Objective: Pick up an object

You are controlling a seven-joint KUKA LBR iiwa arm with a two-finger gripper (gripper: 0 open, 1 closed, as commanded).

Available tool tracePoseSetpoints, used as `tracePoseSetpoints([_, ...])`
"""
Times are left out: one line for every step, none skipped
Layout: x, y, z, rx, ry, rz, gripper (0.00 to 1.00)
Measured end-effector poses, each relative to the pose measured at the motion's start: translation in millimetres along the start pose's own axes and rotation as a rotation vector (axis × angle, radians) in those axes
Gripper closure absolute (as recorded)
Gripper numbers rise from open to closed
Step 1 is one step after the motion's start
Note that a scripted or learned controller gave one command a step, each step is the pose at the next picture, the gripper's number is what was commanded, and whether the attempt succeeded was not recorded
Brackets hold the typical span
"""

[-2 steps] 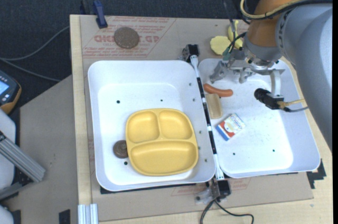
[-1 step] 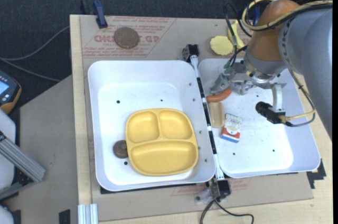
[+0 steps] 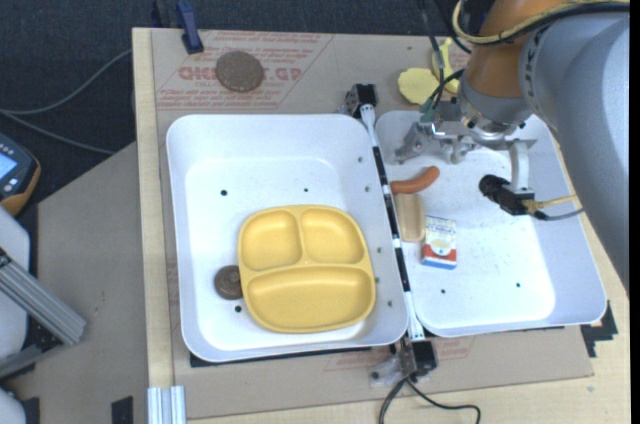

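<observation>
two shallow white bins side by side on a tan bench, seen from above at a slant. left bin (image 3: 200, 162) at centre frame, holding a yellow divided plate (image 3: 303, 268) in its lower half, with a small brown round disc (image 3: 228, 283) touching the plate's lower left edge. right bin (image 3: 520, 297) at right of centre, holding a reddish sausage (image 3: 415, 180) near its upper left, a tan bun-like piece (image 3: 408, 216) just below it along the divider, and a small red, white and blue carton (image 3: 439, 243) just beside that. grey arm with orange band (image 3: 510, 22) at upper right, reaching down over the right bin's upper edge. gripper (image 3: 437, 144) just above the sausage, apart from it; finger spread impossible to tell. yellow lump (image 3: 416, 85) on the bench above the right bin. brown disc (image 3: 239, 70) and blue clip (image 3: 188, 26) at upper left of the bench.
</observation>
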State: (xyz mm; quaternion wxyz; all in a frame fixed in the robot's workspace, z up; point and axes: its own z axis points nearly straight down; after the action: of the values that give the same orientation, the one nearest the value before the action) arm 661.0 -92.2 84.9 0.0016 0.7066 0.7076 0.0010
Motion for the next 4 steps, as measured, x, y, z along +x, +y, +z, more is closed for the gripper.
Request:
tracePoseSetpoints([-1, -30, 0, 0.008, 0.002, 0.003, 0.00])
tracePoseSetpoints([-4, -19, 0, 0.002, 0.000, 0.000, 0.00])
tracePoseSetpoints([-1, -26, 0, 0.006, 0.001, 0.002, 0.00])
tracePoseSetpoints([-2, -15, 0, 0.001, 0.001, 0.001, 0.00])
